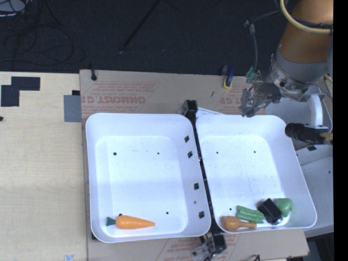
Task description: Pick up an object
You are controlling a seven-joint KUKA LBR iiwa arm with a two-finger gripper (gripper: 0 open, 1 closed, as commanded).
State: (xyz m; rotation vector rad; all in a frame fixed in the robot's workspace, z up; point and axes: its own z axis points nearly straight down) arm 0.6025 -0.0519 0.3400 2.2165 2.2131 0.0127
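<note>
**Gripper above far rim of right bin**

The gripper (251, 103) hangs over the back edge of the right bin (244, 162). Nothing sits between its parts (finger state cannot be told from here). An orange carrot (134, 222) lies in the left bin (141, 167), near corner. A tan gourd (237, 223), green pods (250, 214) and a black block (270, 210) cluster at the right bin's near edge.
</note>
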